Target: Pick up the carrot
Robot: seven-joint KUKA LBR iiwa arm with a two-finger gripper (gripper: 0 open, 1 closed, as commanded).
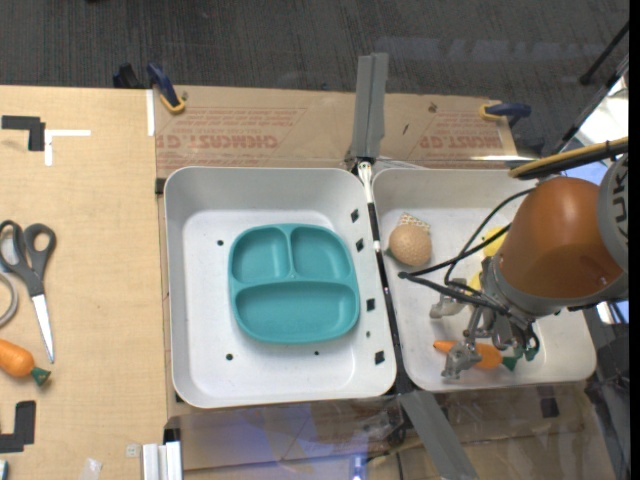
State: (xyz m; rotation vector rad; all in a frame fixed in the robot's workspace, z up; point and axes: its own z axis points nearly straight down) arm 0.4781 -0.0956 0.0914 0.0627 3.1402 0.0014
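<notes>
A small orange carrot (pixel 484 358) with a green top lies near the front edge of the right bin (pixel 420 200). My gripper (pixel 472 348) hangs directly over it, low in the bin, and its metal parts cover the carrot's middle. An orange tip shows to the left of the gripper, and the green end shows to its right. The arm's orange band (pixel 555 238) rises above it and hides the right part of the bin.
A tan, rounded item (pixel 409 243) sits at the back left of the right bin. A teal divided plate (pixel 294 283) lies in the left bin (pixel 190 298). Scissors (pixel 30 268) and a second carrot (pixel 15 358) lie on the bench at far left.
</notes>
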